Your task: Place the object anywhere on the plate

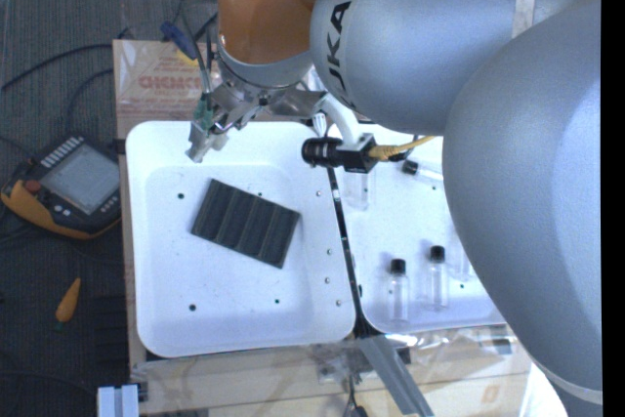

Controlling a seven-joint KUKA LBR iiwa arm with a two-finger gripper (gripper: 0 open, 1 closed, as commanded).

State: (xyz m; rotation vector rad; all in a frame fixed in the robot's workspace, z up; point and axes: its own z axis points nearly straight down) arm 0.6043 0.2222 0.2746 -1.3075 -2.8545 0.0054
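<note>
Your dark ribbed plate [244, 223] lies flat mid-floor in the left bin [146, 308]. The gripper [202, 138] hangs at its 11 o'clock, near the bin's far rim, and you cannot tell whether it is spread or closed, or carrying anything. The likely objects are two clear vials, one [397, 284] just beside the other [437, 274], standing in the right bin [386, 215] at the plate's 3 to 4 o'clock. Expect them to be light, stiff, smooth, and breakable if glass. Grip one gently around its body, just under the black cap.
</note>
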